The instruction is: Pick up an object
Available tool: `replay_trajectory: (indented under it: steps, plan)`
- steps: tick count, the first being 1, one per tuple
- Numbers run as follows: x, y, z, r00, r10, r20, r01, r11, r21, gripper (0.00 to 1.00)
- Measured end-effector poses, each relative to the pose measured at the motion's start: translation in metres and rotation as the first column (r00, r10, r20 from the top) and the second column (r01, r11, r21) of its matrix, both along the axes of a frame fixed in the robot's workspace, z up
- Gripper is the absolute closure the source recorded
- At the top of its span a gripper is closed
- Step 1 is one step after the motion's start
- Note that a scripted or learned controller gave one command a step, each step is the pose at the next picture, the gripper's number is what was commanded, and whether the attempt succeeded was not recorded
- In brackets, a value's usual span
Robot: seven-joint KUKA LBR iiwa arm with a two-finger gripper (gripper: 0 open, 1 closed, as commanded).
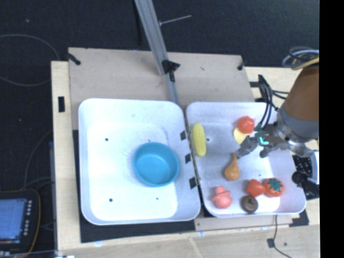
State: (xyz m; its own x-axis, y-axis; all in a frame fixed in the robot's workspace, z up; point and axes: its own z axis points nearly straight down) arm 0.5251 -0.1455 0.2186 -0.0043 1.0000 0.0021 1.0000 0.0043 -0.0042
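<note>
My gripper [256,150] hangs over the right bin [215,112], its two fingers spread open with nothing between them. Just left and below it lies a tan pear-shaped toy [232,170]. A red ball [245,124] with a pale yellow piece [239,136] beside it sits above and left of the gripper. A yellow corn cob [199,139] lies along the bin's left side. Along the front are a pink toy [221,197], a brown ring [249,203], a red pepper-like toy [255,187] and a red tomato with a green top [273,187].
The left bin [102,117] holds a blue bowl [156,164]. A grey metal post [153,31] slants up from between the bins. The arm's orange band [303,98] and cables stand at the right edge.
</note>
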Motion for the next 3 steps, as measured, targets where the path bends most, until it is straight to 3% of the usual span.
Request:
replay_trajectory:
  steps: [1,3]
  plan:
    - [0.001,0.0,0.002,1.0,0.0,0.005,0.0,1.0,-0.001,0.0]
    - [-0.001,0.005,-0.088,1.0,-0.006,-0.001,0.006,1.0,-0.003,0.0]
